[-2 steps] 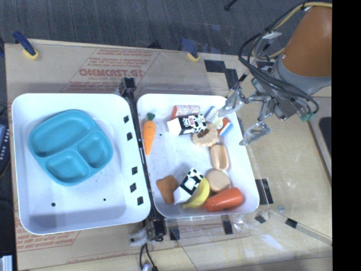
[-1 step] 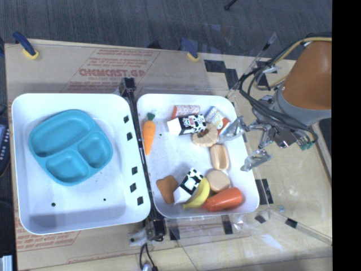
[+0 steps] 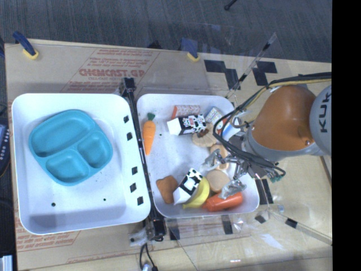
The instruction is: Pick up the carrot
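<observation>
The carrot [image 3: 148, 136] is orange with a green top and lies lengthwise along the left wall of the right bin [image 3: 169, 209], its top pointing to the far side. My gripper [image 3: 226, 169] hangs over the right side of that bin, well to the right of the carrot and nearer the front. Its metal fingers [image 3: 212, 160] stand apart above a round beige item [image 3: 216, 180]. Nothing is held between them.
The right bin also holds a cow-patterned carton [image 3: 186, 124], a red and white packet [image 3: 186, 110], a brown piece [image 3: 166, 188], a banana [image 3: 198, 195], a black and white box [image 3: 188, 183] and a red-orange piece [image 3: 225, 201]. A blue divided plate [image 3: 70, 145] lies in the left bin [image 3: 73, 216].
</observation>
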`<state>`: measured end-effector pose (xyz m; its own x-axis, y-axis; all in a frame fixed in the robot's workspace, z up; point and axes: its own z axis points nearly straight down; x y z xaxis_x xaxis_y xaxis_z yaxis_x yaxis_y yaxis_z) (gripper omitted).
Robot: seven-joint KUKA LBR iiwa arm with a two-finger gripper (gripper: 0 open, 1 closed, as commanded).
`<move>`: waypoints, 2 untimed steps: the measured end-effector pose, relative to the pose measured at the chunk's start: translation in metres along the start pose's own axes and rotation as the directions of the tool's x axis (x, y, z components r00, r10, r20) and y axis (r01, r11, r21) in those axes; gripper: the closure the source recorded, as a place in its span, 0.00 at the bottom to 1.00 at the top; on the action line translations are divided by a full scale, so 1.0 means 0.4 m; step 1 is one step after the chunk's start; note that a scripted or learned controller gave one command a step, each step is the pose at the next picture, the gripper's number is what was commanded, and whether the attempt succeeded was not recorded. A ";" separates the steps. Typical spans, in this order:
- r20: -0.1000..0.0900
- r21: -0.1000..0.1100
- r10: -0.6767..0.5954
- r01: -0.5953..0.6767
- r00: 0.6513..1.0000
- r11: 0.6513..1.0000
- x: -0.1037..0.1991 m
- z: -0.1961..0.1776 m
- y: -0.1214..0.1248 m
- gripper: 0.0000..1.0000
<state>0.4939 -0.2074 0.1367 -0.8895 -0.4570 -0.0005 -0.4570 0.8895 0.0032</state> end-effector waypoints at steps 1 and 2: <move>0.004 0.005 -0.159 0.159 0.987 0.987 -0.160 0.107 -0.086 0.00; 0.007 0.007 -0.165 0.165 0.986 0.986 -0.166 0.079 -0.084 1.00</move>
<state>0.5684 -0.2068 0.1050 -0.8021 -0.5971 -0.0079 -0.5971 0.8021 -0.0038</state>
